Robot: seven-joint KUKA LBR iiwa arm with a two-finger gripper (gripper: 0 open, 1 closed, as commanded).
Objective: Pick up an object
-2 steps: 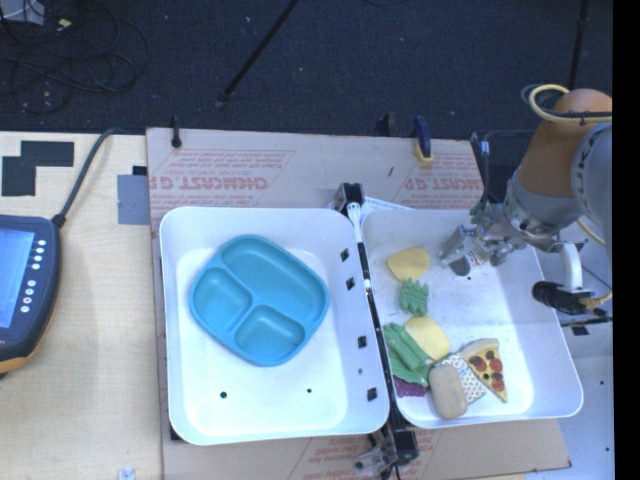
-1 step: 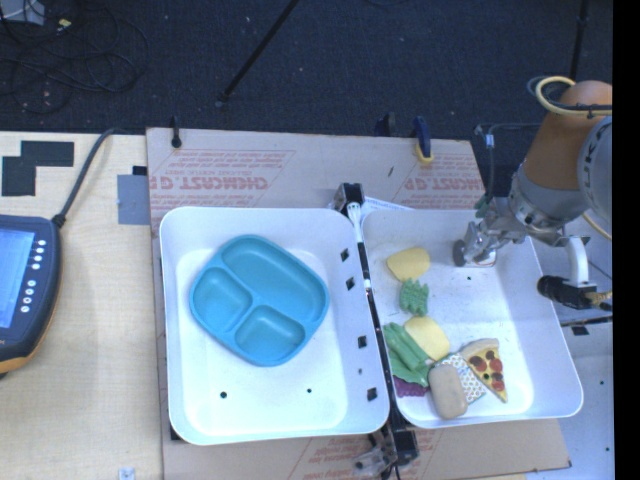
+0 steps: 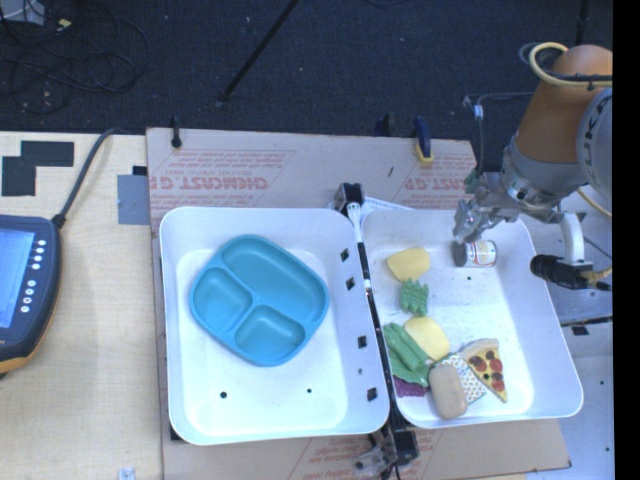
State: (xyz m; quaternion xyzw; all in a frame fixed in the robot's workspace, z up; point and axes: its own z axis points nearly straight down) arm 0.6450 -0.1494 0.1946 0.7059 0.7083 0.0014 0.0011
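Observation:
My gripper (image 3: 472,250) hangs over the far part of the right bin (image 3: 530,313), above bare white floor. Nothing shows in its grasp. A yellow lemon-like piece (image 3: 408,263) lies just to its left, with a small green leafy piece (image 3: 413,296) below that. Nearer the front lie another yellow piece (image 3: 428,336), a green pod (image 3: 402,351), a tan bread-like piece (image 3: 447,392) and a pizza slice (image 3: 488,367), packed close together.
The left bin (image 3: 200,398) holds a blue divided plate (image 3: 260,298). A black divider (image 3: 358,288) with clips runs between the bins. A tablet (image 3: 20,283) rests at the far left of the bench. Cardboard (image 3: 300,173) lies under both bins.

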